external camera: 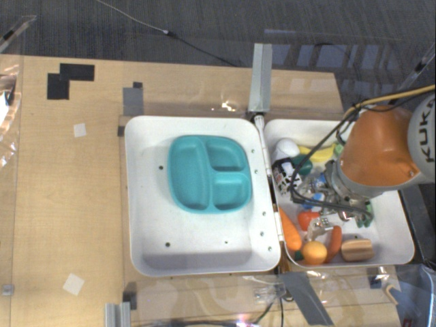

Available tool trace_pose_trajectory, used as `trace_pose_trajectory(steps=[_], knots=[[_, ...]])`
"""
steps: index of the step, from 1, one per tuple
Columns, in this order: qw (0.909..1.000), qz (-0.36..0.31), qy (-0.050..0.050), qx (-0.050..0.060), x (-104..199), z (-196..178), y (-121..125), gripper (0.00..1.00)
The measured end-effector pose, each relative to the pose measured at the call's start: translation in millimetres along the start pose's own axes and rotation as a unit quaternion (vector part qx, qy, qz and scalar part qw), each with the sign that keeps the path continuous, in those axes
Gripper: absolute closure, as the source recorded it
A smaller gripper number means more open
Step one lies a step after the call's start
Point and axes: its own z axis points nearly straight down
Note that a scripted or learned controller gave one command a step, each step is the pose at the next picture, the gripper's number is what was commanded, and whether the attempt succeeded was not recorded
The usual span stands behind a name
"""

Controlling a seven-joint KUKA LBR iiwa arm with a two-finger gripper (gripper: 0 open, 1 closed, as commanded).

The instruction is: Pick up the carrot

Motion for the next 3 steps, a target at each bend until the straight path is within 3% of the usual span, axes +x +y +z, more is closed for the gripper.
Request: trace_pose_trajectory(steps=[1,2,3], knots=[[0.9997,-0.024,-0.007,0.002,14.6,14.9,-3.0,0.0],[0.9996,-0.028,-0.006,0.003,16.8,14.9,-0.8,0.0],[0.9995,-0.03,-0.007,0.003,14.9,3.0,0.1,1.0]])
